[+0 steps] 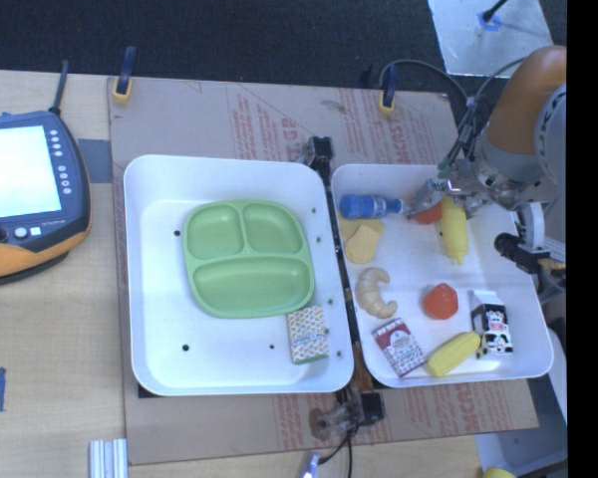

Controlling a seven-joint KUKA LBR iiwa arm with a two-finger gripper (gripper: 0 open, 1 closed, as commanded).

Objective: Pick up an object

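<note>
Camera view: the gripper (448,202) sits low over the rear of the right bin (538,366), its state impossible to tell, directly beside a yellow banana (453,231) and an orange-red piece (429,213), with a blue bottle (369,206) to the left.

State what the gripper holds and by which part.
Cannot be told: the gripper sits at the top of the banana in the right bin, contact unclear.

Around the green plate (247,258) the left bin (149,267) is lying open. A small carton (308,334) is crowding the plate's lower right corner.
</note>
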